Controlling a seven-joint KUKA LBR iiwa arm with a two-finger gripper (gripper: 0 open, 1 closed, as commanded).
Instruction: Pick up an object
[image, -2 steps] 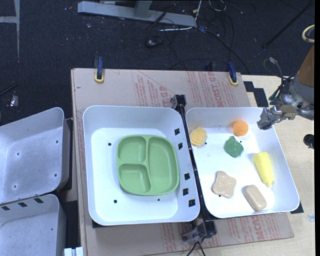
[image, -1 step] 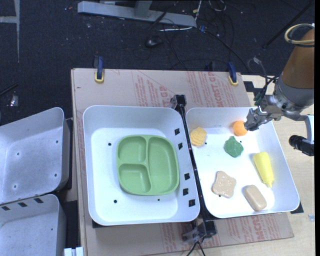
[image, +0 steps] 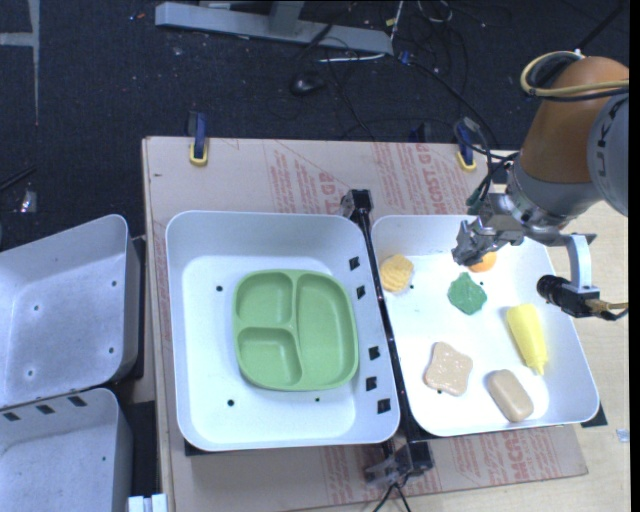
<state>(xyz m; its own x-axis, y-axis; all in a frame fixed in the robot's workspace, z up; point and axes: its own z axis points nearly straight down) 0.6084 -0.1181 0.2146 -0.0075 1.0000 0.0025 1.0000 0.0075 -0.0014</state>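
Claw (image: 476, 250) of the grey arm sits low in the right-hand shallow white bin (image: 570, 345), directly over a small orange rounded object (image: 484, 264); whether it grips is impossible to tell, so the pick looks unfinished. Just beyond the orange piece lie a green crumpled lump (image: 466, 295), a yellow ridged item (image: 396, 272), a yellow corn-like cylinder (image: 528, 336), a tan toast-shaped piece (image: 448, 368) and a beige oblong (image: 509, 394). Further off, the left-hand white bin (image: 190, 300) holds a green divided tray (image: 296, 330). Both rest on a cardboard-covered surface (image: 260, 175) above dark floor.
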